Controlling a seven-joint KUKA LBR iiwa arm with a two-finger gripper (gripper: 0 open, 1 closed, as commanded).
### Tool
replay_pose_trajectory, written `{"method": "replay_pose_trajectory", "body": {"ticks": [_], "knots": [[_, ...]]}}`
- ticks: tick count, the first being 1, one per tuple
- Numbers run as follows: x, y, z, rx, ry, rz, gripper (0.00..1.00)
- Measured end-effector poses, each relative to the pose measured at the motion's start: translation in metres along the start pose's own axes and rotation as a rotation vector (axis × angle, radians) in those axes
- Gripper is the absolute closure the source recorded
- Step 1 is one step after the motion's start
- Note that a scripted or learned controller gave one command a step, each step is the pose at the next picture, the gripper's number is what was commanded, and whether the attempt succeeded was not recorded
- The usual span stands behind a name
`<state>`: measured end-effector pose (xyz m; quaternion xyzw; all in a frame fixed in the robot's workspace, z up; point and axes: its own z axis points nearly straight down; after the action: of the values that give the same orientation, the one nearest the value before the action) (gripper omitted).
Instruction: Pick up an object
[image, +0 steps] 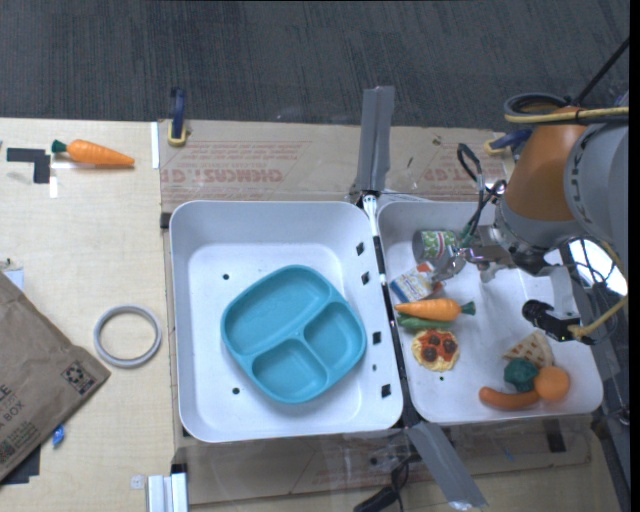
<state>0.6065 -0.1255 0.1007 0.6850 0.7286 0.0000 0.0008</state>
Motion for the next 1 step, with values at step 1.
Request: {"method": "replay_pose_trajectory", "body": {"ticks": [1], "knots": [[0.0308,-0.0587,0.0097,0.003,0.001,-0.052,0.0]]}}
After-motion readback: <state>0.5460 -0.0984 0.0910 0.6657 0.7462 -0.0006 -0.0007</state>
